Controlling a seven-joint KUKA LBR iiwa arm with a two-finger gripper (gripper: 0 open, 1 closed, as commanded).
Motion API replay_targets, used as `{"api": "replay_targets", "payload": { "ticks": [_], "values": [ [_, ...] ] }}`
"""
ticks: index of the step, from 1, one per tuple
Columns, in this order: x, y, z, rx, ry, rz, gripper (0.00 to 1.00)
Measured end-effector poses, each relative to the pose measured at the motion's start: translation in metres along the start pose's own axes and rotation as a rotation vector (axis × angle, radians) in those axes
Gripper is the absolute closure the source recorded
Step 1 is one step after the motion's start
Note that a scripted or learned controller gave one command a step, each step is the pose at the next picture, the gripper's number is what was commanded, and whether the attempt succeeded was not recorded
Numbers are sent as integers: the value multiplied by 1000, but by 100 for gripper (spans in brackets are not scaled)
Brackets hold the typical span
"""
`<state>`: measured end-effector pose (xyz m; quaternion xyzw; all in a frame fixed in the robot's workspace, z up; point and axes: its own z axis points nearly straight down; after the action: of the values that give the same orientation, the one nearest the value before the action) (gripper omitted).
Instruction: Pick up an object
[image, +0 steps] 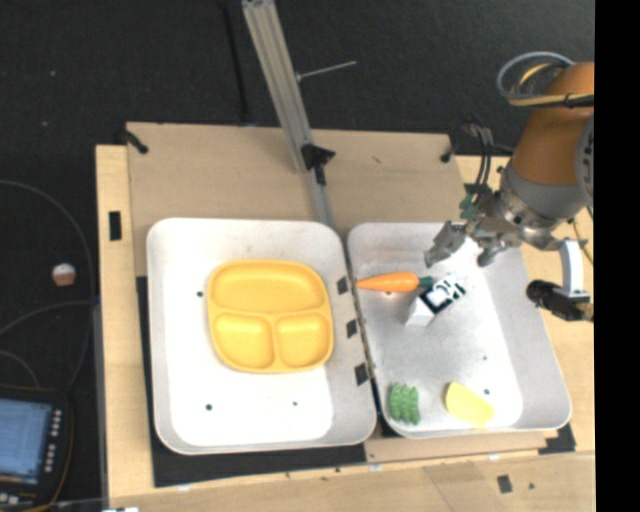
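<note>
carrot lying closest to the hand, nothing gripped yet

from the camera view, the hand (468, 243) is hovering over the upper part of the right bin (530, 370), its fingers looking spread apart with nothing between them. the carrot (388, 283) is lying flat just left of and below it, near the bin's left wall, tip pointing left. a small white block with black markings (432, 298) is sitting right beside the carrot's thick end — close enough to get in the way. a green piece (403, 402) and a yellow piece (468, 404) are resting well apart from these, near the bin's lower edge. the left bin (180, 400) is carrying a yellow divided tray (268, 314).

the carrot is probably a light, stiff plastic toy — smooth and tapered, so likely to slip or roll; pinching across its thicker middle seems the safest hold.
</note>
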<state>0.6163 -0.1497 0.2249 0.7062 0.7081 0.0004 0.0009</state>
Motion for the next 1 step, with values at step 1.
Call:
{"api": "replay_targets", "payload": {
  "ticks": [1],
  "values": [
    [0, 0, 0, 0, 0, 0, 0]
  ]
}}
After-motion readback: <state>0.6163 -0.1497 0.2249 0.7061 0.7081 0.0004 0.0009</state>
